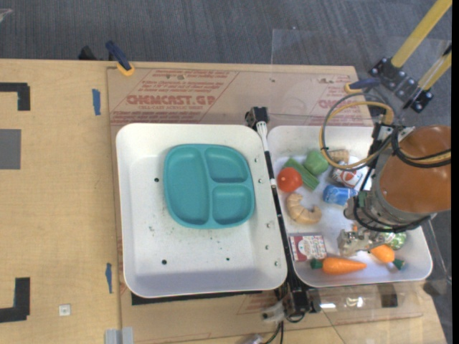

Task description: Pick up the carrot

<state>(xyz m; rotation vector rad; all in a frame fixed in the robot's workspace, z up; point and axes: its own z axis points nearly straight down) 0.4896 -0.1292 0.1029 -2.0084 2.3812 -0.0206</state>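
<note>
Near rim: you see the right bin's (423, 272) near wall running just below the carrot, with little room between the two.
Carrot: the carrot (343, 265) lies flat on the right bin's floor by its near wall, about midway along it, thick end toward the bin's left side, tip toward its right.
Orange piece: a shorter orange piece (384, 254) with a green end sits in the right bin's near right corner, just beside the carrot's tip.
Packet: a red and white packet (310, 247) lies flat in the right bin's near left part, close to the carrot's thick end.
Gripper: the gripper (353, 240) hangs over the right bin's near half, just above the carrot and orange piece as you see them. You cannot make out whether it is spread or closed, and nothing shows clearly in its grasp.
Arm: the arm's orange band (423, 178) covers the right bin's right side.
Middle: a croissant (303, 210) lies left of the right bin's centre, a blue item (337, 194) near its centre.
Far part: a tomato (289, 180) sits by the right bin's left wall, a green item (314, 163) beyond it toward the far wall.
Open room: the barest floor in the right bin is the strip between packet, croissant and gripper.
Left of the right bin: the other bin (136, 264) touches it, holding a teal tray (208, 185).
</note>
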